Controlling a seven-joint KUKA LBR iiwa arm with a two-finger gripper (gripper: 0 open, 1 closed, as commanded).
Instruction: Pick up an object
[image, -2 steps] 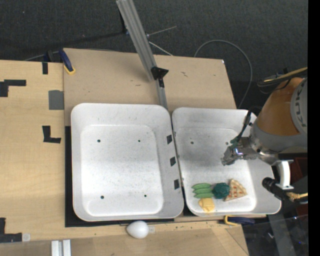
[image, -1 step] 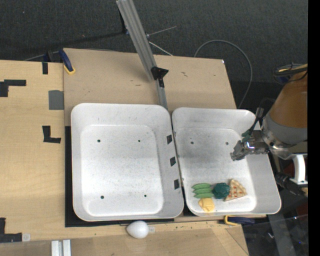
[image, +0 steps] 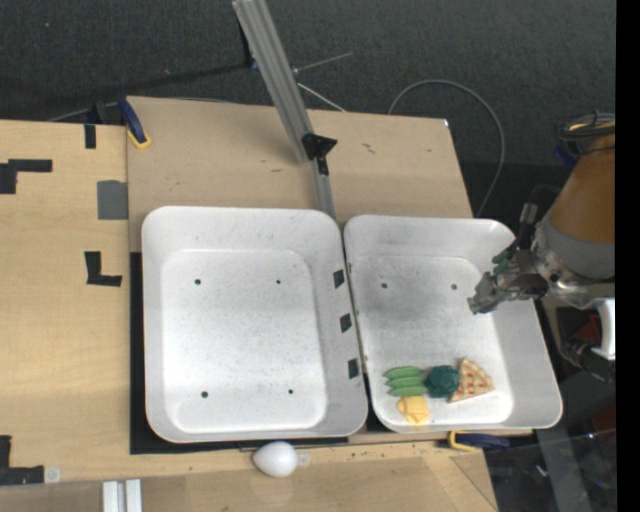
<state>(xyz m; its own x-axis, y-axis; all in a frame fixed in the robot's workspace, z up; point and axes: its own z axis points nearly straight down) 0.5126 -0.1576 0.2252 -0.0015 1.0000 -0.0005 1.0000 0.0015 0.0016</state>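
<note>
In the right bin, near its front edge, lies a small cluster of toy food. A green pea pod sits at the left, a dark green broccoli piece in the middle, a pizza slice at the right and a yellow piece just in front. My gripper hangs over the right side of this bin, behind and to the right of the cluster, apart from it. Nothing shows between its fingers.
The left bin lies beside the right one. A white egg-shaped object rests on the bench in front of the left bin. A grey metal pole slants in from the back. A cable loops behind the right bin.
</note>
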